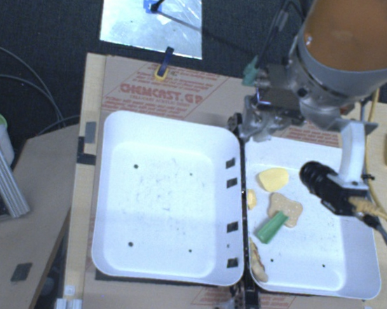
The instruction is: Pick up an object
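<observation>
The objects you were meant to choose from all lay in the right bin (347, 276): a yellow piece (273, 179) near its upper left, a tan piece (286, 206) just below it, a green stick (270, 226) touching the tan piece's lower edge, and another tan scrap (258, 261) down against the divider between the bins. None of them was lifted; each sat flat on the white floor, so you could judge the pick as not yet made, with the descent, closing and lift all left to do. The left bin (159, 202) held nothing to pick. The gripper (258, 123) hung over the far rim where the two bins meet, above and apart from the yellow piece. Whether it was released or clenched you could not tell from this view. The arm (356, 44) loomed in from the upper right, its orange band close to the camera.
</observation>
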Available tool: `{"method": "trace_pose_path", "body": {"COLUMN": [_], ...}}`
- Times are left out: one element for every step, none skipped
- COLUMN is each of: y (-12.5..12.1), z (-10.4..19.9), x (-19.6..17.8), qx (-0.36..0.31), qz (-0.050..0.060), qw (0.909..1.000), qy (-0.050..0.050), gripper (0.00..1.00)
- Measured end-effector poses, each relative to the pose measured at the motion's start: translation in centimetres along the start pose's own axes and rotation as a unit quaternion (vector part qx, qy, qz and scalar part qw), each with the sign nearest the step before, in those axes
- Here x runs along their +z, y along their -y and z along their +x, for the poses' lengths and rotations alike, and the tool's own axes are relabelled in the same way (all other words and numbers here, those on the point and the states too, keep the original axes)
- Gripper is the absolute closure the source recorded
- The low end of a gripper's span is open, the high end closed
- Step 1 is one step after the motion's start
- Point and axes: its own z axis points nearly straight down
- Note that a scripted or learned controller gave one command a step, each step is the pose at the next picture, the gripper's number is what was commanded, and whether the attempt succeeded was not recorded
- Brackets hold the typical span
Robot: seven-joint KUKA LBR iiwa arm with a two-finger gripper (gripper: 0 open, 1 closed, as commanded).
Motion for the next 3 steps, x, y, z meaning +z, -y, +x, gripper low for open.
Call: {"method": "trace_pose_path", "body": {"y": [-0.1, 0.2, 0.0], "z": [0.0, 8.0, 7.6], "x": [-1.1, 0.2, -1.1], "qx": [-0.003, 0.008, 0.01], "qz": [-0.001, 0.006, 0.004], "qw": [1.0, 0.9999, 0.9999], "qy": [0.0, 0.001, 0.001], "gripper": [1.0, 1.0, 1.0]}}
